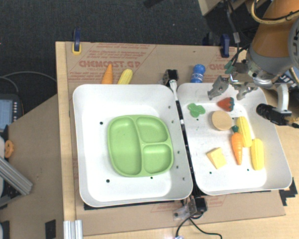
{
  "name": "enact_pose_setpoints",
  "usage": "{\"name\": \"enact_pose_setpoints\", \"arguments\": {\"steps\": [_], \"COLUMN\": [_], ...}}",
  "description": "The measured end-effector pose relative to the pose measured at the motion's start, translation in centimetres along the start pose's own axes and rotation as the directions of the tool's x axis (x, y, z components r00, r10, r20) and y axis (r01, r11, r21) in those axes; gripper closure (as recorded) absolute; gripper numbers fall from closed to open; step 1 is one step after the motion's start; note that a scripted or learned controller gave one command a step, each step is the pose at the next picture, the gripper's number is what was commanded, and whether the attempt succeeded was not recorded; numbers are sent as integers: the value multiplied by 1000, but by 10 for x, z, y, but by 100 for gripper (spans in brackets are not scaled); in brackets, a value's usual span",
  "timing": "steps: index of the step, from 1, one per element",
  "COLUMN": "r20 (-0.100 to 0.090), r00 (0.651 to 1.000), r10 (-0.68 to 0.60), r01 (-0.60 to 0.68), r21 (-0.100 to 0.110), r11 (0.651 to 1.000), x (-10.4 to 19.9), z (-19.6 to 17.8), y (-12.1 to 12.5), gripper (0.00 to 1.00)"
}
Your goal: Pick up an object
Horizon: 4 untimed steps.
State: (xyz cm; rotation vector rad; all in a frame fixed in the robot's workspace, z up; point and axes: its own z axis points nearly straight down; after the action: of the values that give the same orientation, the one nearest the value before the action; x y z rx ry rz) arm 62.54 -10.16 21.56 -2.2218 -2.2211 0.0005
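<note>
My gripper [231, 90] hangs over the far end of the right bin [274, 180], fingers spread open with nothing between them. Just below it lies a red strawberry-like toy [225, 103]. Further down the bin are a green leafy piece [195, 109], a round tan disc [221, 120], a corn cob [244, 130], an orange carrot [237, 146], a second yellow cob [257, 154] and a yellow cheese wedge [217, 158].
The left bin [89, 183] holds a green divided plate [139, 144]. Beyond the bins on the cardboard lie a carrot [107, 74], a yellow piece [125, 76], a black item [170, 76] and a blue bottle [198, 72].
</note>
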Motion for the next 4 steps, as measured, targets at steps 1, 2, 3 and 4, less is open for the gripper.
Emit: {"name": "enact_pose_setpoints", "arguments": {"steps": [1,2,3,4], "r20": [-2,-1,9,-2], "r00": [1000,1000,1000,1000], "r10": [5,6,7,-1], "r01": [-5,-6,-7,1], "r21": [7,7,-11,2], "r11": [1000,1000,1000,1000], "x": [-30,-60,-120,-89], "z": [137,131,11,136], "y": [-45,-120,-146,-147], "gripper": [0,0,0,0]}}
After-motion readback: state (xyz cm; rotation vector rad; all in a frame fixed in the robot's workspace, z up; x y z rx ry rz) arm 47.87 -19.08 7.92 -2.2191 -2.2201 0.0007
